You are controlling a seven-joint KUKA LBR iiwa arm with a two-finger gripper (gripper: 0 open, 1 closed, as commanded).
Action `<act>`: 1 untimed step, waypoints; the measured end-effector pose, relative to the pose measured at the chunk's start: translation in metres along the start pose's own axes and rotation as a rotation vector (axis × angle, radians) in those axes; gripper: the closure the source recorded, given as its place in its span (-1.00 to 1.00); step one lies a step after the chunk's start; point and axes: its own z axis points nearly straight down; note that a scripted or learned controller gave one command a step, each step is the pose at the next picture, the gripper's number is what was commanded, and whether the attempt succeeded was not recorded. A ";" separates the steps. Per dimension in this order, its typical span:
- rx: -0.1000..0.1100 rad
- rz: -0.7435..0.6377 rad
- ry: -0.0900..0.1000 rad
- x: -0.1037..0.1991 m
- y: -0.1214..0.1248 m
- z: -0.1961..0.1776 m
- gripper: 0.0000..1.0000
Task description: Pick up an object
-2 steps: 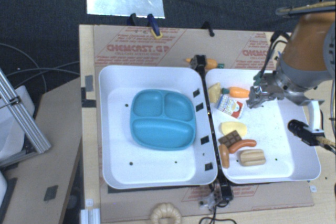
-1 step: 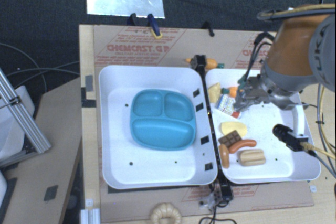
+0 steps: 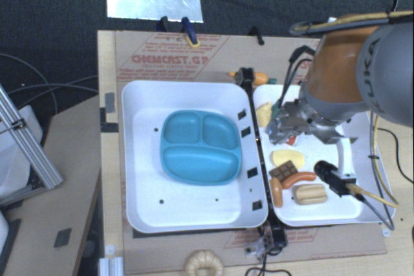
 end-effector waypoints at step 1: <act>0.000 0.000 0.000 0.021 0.001 -0.003 1.00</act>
